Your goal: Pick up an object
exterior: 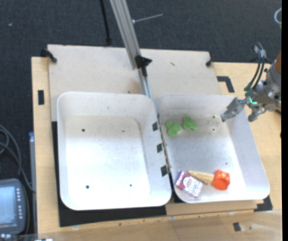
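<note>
Nearest you in the right bin lie an orange toy, a cone and a purple packet; farther back, two green pieces. Your claw hangs spread over the far right rim, gripping nothing.

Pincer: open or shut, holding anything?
Open, holding nothing. The pincer hangs over the right bin's upper right rim, fingers spread with only bin showing between them.

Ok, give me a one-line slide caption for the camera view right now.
Gripper poised at the right bin's upper right edge; green toys, purple packet, cone, orange piece unpicked.
</note>
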Robot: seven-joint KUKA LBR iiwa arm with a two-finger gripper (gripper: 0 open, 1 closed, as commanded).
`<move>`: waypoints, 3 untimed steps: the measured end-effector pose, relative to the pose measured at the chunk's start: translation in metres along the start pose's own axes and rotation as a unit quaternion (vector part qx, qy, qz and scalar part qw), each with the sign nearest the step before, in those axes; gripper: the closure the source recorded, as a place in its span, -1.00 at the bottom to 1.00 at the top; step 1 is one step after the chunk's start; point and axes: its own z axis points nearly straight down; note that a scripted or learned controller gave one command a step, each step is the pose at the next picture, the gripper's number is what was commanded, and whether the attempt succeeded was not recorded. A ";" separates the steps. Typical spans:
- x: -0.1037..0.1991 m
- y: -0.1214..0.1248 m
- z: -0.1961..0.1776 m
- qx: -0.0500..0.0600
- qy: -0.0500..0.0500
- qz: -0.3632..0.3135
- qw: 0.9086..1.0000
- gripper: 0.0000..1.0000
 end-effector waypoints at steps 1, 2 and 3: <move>0.000 0.001 -0.003 -0.002 -0.001 0.000 1.000 -1.00; -0.006 -0.003 0.059 0.001 -0.001 0.002 1.000 -1.00; -0.002 -0.001 0.103 0.000 -0.001 0.003 1.000 -1.00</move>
